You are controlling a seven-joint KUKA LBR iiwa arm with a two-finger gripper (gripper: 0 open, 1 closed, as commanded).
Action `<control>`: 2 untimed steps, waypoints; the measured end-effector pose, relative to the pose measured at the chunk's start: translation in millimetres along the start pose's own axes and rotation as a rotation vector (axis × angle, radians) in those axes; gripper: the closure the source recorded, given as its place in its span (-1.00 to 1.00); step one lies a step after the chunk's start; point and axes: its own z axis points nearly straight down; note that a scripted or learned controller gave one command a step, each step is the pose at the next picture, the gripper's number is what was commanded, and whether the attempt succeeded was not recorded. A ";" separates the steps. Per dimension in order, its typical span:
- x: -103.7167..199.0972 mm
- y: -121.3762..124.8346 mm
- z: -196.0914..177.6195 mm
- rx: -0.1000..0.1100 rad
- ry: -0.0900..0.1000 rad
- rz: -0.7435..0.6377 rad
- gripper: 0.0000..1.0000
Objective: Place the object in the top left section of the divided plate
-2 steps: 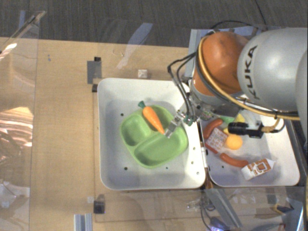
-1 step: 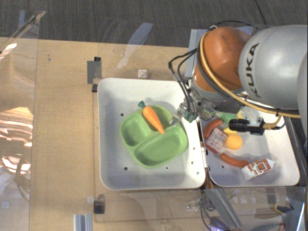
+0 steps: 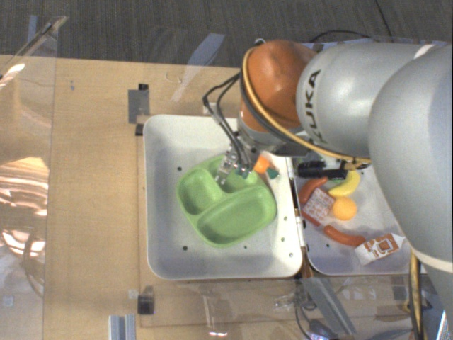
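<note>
The tool (image 3: 233, 167) hangs over the plate (image 3: 226, 204)'s far section; its grip I cannot tell. Placing seems underway; next, release there.

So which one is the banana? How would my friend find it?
Look at the two white bins; go to the right bin, the one partly under the big grey arm. Near its top sits the banana, short, curved and yellow. The orange ball just below it is round, and the sausage is long and red.
</note>
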 end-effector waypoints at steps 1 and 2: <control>25.1 -81.8 -38.4 0.000 -0.002 0.215 1.00; 14.6 -31.6 -37.4 0.000 -0.001 0.145 1.00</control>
